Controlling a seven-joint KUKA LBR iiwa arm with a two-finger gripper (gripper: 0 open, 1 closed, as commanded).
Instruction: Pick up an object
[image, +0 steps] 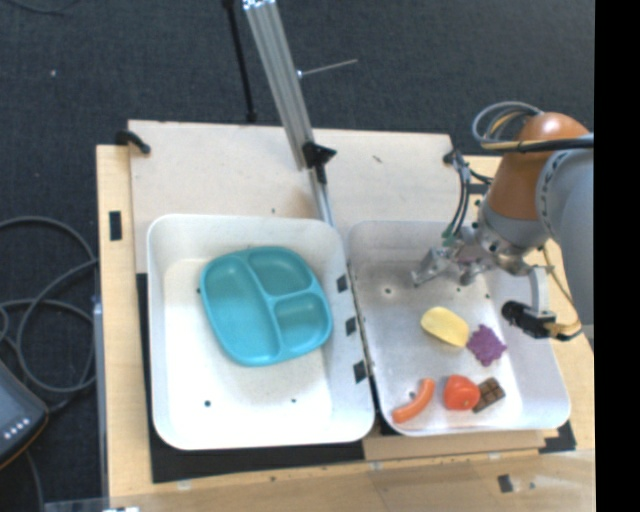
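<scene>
gripper (440, 268) in the right bin (390, 300), upper middle, fingers look spread and clasp nothing | yellow piece (444, 326) just below it, purple piece (486, 344) touching | risk: closing on bare floor, or nudging the neighbour aside

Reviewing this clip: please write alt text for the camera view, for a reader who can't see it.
The arm's tool hovers over the upper part of the right bin, above a yellow piece, purple piece, red piece, orange piece and brown piece. The left bin holds a teal divided plate.
</scene>
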